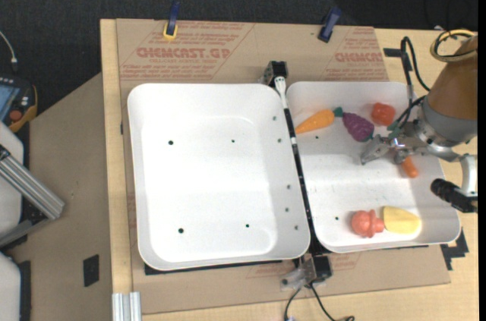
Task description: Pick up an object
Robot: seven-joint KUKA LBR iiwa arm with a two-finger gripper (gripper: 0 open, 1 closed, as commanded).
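My gripper hangs low over the middle of the right bin, open, with nothing between its fingers. A small orange piece lies just to its right, close to one fingertip. A purple eggplant sits just up and left of the gripper, and an orange carrot lies further left near the bin's wall. A red-orange round fruit rests behind the gripper. At the bin's front, a red toy and a yellow piece lie side by side, touching.
The left bin stands beside the right one, with a black divider between them. Both sit on a cardboard sheet held by blue clamps. Cables trail from the arm above the right bin's back corner.
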